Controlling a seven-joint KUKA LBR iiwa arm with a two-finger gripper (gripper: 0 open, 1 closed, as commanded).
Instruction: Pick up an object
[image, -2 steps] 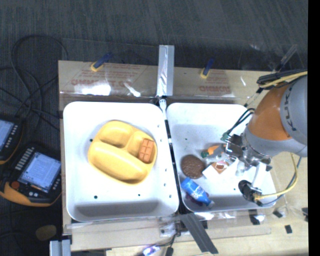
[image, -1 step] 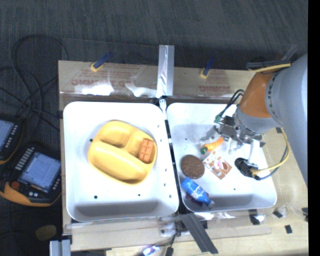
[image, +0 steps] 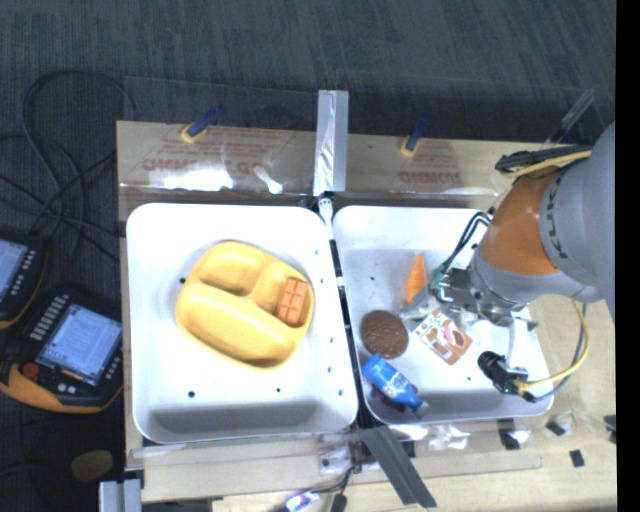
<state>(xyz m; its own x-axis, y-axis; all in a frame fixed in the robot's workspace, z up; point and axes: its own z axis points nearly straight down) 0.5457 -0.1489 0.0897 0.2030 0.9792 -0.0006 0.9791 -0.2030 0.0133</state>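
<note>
The right bin (image: 400, 232) holds an orange carrot-shaped piece (image: 415, 277), a round brown disc (image: 384, 334), a small red-and-white packet (image: 444, 337) and a blue bottle (image: 391, 383) at the front. The gripper (image: 450, 293) reaches in from the right, low over the bin, just right of the carrot piece and above the packet. Nothing shows between its fingers. The left bin (image: 160, 400) holds a large yellow object (image: 235, 305) with an orange waffle-like block (image: 292, 299) resting on it.
A metal divider (image: 331, 140) stands behind the seam between the bins. A black cable with a plug (image: 500, 372) trails from the arm over the right bin's front right corner. Handheld devices (image: 70, 345) lie left of the bench.
</note>
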